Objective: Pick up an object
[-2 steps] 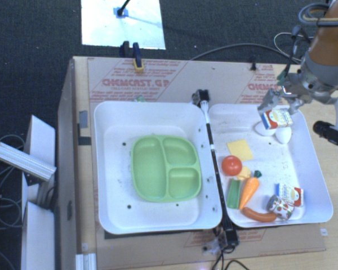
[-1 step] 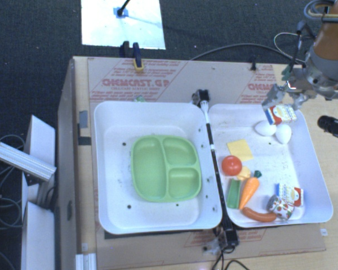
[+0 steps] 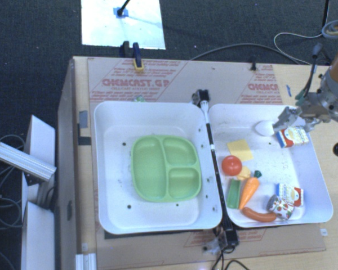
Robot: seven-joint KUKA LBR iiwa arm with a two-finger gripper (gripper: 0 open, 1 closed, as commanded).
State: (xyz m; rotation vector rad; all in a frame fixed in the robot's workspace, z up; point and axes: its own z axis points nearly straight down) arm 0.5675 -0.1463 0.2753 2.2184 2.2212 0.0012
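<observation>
Hovering over the right bin [image 3: 321, 179] beside a small carton [image 3: 293, 136], the gripper [image 3: 297, 118] is seen with nothing lifted, its finger state not discernible, so the pick is judged not yet done, grasp and lift apparently remaining.

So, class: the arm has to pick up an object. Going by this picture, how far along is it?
Done: the claw has reached the right bin and hangs at its far side, beside the egg and a small carton. In hand: nothing visibly; no object sits between its fingers. Left: the whole grasp and lift. The tomato, carrot and cheese lie untouched, and the green tray sits in the left bin.
</observation>
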